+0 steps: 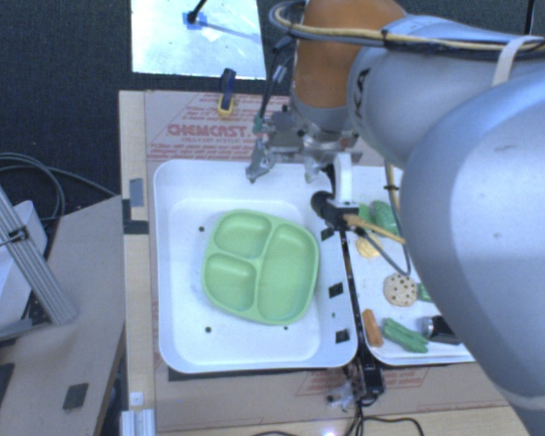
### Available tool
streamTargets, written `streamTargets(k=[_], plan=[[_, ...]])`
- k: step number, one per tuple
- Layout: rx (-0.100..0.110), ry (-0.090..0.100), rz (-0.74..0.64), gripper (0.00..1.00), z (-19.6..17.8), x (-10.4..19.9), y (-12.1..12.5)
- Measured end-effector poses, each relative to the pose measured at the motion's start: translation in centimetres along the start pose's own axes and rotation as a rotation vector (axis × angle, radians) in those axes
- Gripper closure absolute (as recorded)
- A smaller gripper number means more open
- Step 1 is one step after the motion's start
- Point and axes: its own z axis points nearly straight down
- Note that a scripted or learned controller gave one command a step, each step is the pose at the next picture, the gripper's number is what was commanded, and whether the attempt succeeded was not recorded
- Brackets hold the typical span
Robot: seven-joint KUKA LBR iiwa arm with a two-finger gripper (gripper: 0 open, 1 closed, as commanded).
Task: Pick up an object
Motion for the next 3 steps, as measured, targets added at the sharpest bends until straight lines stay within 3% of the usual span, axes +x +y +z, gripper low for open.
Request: streamTargets(k=[1, 2, 3], plan=[[0.000, 0.004, -0.007, 0.00, -5.0, 5.1, -11.7], [-0.003, 0.003, -0.001, 0.00, 12.4, -0.7, -12.2], [0.001, -0.001, -0.004, 0.00, 10.5, 8.8, -11.0]])
